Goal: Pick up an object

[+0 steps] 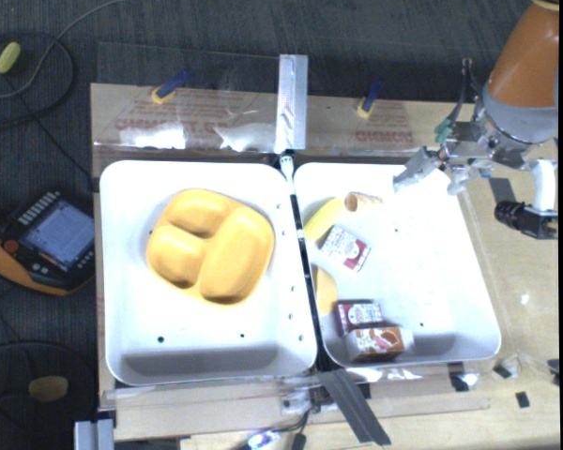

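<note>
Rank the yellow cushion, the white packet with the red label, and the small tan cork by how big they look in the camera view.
Largest to smallest:
1. yellow cushion, left bin
2. white packet, right bin
3. tan cork, right bin

All three lie on the bin floors, so nearness to the camera hardly changes this.

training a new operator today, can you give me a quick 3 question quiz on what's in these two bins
1. True or false: the big yellow object lies in the left bin.
2. Which lies nearest the right bin's front wall? A) small red-and-white packet B) brown carton C) small tan cylinder
3. Fill in: the hand hangs over the right bin's far ____ corner.

Key: 1 true; 2 B; 3 right
</note>
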Robot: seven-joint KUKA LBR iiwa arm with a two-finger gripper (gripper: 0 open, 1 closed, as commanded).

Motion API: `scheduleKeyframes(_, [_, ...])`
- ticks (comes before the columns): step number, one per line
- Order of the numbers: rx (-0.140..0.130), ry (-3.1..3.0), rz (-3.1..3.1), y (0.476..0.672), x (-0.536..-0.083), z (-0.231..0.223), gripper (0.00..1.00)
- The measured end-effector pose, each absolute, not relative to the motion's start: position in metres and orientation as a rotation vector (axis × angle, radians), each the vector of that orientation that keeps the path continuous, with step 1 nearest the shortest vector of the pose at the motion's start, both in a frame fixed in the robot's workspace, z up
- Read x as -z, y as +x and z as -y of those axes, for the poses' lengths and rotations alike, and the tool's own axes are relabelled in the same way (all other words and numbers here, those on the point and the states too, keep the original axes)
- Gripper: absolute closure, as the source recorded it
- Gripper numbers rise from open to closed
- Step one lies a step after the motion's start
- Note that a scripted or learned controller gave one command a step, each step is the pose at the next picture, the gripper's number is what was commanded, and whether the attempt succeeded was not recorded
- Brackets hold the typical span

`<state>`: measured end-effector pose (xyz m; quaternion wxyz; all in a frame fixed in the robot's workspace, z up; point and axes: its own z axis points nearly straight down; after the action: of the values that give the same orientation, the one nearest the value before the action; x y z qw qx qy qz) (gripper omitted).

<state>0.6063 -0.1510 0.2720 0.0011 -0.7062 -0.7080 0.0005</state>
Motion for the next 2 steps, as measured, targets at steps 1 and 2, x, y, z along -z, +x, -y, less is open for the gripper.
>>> scheduleKeyframes(1, [-0.002,-2.055,2.373,0.65,-0.141,0.108,0.0])
scheduleKeyframes(2, [0.018,-2.03,2.427,0.676,-0.099,0.117,0.0])
